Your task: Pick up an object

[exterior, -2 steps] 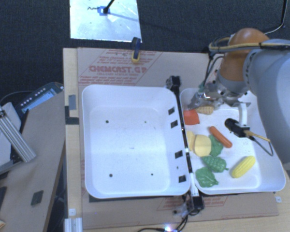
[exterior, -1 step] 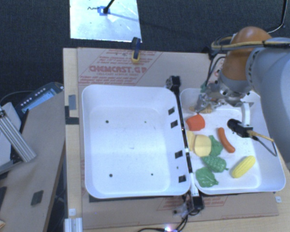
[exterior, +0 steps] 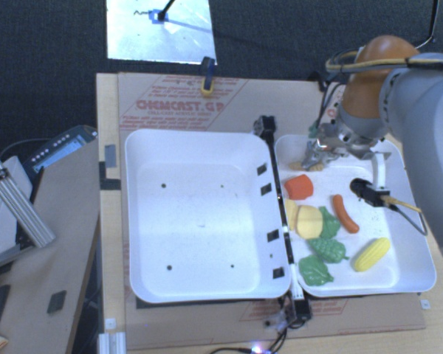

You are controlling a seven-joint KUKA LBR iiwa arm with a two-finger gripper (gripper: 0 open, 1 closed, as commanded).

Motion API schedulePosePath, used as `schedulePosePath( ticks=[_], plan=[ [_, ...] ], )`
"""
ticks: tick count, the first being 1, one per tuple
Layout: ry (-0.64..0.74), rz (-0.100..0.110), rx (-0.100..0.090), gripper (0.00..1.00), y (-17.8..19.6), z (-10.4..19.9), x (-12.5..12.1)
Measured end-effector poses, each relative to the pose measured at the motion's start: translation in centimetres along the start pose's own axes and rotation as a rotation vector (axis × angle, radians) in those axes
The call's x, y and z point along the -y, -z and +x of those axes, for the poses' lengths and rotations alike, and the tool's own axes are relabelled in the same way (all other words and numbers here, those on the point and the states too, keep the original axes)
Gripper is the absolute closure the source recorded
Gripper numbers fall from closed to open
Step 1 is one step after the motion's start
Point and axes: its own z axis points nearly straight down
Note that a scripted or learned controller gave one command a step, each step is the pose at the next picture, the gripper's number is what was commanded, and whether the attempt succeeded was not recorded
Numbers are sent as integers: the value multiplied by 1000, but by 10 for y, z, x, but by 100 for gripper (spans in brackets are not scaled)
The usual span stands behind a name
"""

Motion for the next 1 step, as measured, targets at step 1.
schedulePosePath(
  ticks=[1],
  plan=[
    [2,-3,0,100,12,0,-1]
  ],
)
